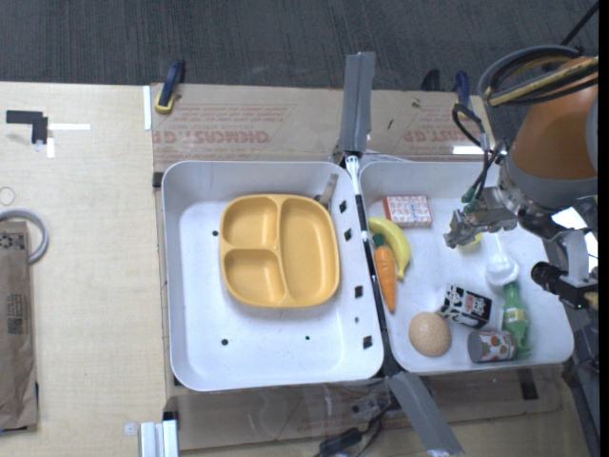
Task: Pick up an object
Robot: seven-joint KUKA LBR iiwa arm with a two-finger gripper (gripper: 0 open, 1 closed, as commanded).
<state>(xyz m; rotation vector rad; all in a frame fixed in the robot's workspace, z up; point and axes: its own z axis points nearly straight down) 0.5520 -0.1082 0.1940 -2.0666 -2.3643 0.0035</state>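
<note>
The right bin (561, 346) holds several objects: a patterned box (407, 210), a yellow banana (394, 242), an orange carrot (384, 276), a black-and-white carton (465, 306), a tan egg-like ball (430, 333), a small can (492, 346) and a green bottle with a white cap (510, 298). My gripper (465, 232) hangs over the bin's upper middle, right of the box and above the bottle's cap. Nothing shows between its fingers.
In the left bin (186, 284) lies a yellow divided plate (280, 250). A grey divider bar (357, 112) runs between the bins. Cardboard lies behind them, with blue clamps (171, 84). A brown paper bag (14, 322) sits at far left.
</note>
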